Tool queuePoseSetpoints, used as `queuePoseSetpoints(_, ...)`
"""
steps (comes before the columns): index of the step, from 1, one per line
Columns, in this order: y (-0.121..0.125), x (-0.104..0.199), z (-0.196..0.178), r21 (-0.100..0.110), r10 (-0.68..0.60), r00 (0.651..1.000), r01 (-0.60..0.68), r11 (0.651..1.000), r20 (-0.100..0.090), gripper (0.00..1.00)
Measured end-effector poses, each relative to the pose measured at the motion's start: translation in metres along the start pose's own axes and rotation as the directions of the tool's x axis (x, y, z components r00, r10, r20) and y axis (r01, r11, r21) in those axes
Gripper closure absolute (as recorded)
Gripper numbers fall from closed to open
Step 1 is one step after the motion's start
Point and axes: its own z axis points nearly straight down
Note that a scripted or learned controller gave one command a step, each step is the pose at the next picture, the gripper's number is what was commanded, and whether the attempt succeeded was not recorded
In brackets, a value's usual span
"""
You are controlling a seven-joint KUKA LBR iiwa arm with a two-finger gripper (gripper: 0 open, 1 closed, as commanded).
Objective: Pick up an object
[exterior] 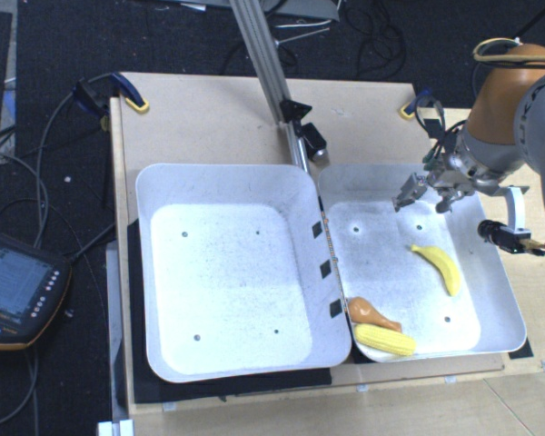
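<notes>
Over right bin (500, 289), upper area: gripper (424, 198) hangs at end of grey arm (504, 139) w/ orange band, arm coming in from 3 o'clock. 2 fingers (407, 195) spread apart, pointing down toward bin floor, nothing between them.

Objs in right bin, 3 total:
- banana (439, 265), yellow, curved, lying flat approx mid-bin, at 5 o'clock from gripper, near but apart from it.
- corn cob (384, 340), yellow, lying along bin's near edge, at 7 o'clock from banana, well apart from it.
- orange-brown item (371, 313), looks like a drumstick shape, can't tell exactly what; sits just at 11 o'clock of corn cob, touching or nearly so, close to divide between bins.

Left bin (150, 243): white, speckled floor, sits side by side w/ right bin, rims meeting at centre.

Metal pole (265, 57) slants from 12 o'clock down to where bins meet. Black-and-orange pendant (16, 289) lies on floor at 9 o'clock, off bench.
</notes>
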Motion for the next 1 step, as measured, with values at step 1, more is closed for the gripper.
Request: queuePoseSetpoints(1,0.0016,0.0000,-0.0136,-0.006,-0.001,1.000,0.001,1.000,0.002,1.00)
